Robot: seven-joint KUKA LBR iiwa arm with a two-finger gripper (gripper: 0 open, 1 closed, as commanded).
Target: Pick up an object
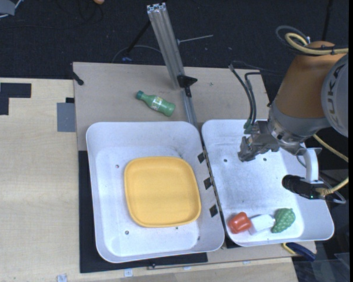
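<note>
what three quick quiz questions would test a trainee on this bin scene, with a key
1. True or false: the yellow plate lies in the left bin.
2. Which thing lies on the bench outside both bins? A) red pepper B) green bottle C) white block
3. Fill in: three small things sit at the near edge of the right bin: a red pepper, a white block and a green ____.

Key
1. True.
2. B, the green bottle lies behind the left bin.
3. Grape bunch; the gripper is over that bin's far part, apart from all three.
</note>
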